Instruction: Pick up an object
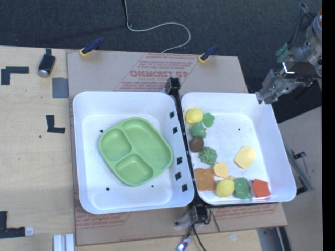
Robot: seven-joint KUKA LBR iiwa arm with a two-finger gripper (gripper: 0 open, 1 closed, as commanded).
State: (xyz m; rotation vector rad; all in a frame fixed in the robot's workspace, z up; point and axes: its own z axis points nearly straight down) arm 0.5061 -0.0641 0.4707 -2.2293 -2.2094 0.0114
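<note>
The right bin [261, 135] holds several toy foods. A yellow lemon [193, 115], a green piece [208, 120], a darker green piece [198, 130], a brown ball [196, 144] and a broccoli [208, 155] line its left side. Along the near wall lie an orange-brown slab [204, 179], a yellow fruit [225, 187], a green vegetable [242, 188] and a red-orange block [260, 188]. A pale yellow piece [245, 157] lies alone toward the right. My gripper [268, 94] hangs over the bin's far right corner, apart from all the food, with nothing seen in it.
The left bin [86, 140] bears a green divided plate [135, 150]. A black divider [178, 135] runs between the bins. Both stand on cardboard [152, 72] held by clamps [91, 47]. A cable [157, 27] trails behind it.
</note>
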